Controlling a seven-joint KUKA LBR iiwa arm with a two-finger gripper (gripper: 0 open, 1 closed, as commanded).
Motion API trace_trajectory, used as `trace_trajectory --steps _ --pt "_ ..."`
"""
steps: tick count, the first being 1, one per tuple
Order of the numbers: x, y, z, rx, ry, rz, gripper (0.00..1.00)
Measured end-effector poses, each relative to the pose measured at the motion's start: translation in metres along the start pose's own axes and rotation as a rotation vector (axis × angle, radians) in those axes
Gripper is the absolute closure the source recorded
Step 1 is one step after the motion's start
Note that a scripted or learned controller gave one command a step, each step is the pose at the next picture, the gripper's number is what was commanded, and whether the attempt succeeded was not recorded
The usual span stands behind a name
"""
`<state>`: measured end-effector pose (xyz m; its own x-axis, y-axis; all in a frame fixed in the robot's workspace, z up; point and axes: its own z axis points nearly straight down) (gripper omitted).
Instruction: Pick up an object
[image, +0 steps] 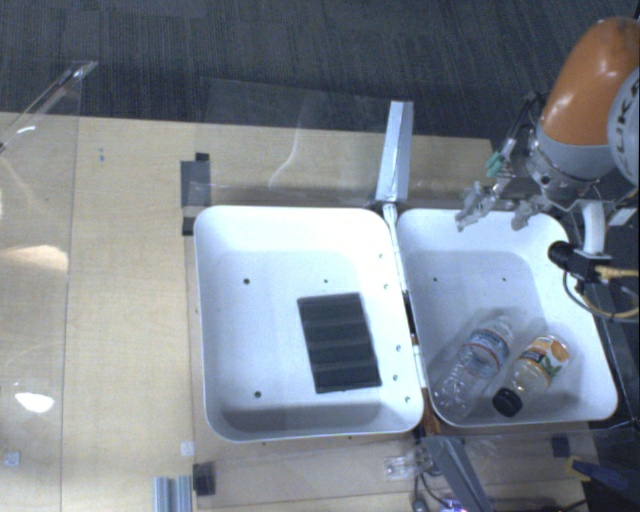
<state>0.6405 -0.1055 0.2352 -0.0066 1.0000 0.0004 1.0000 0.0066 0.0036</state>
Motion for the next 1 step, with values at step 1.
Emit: trace_trajectory --steps 1 --pt "-0.0096 -0.105 0.1029 0.002 0.0 -0.076 0.0"
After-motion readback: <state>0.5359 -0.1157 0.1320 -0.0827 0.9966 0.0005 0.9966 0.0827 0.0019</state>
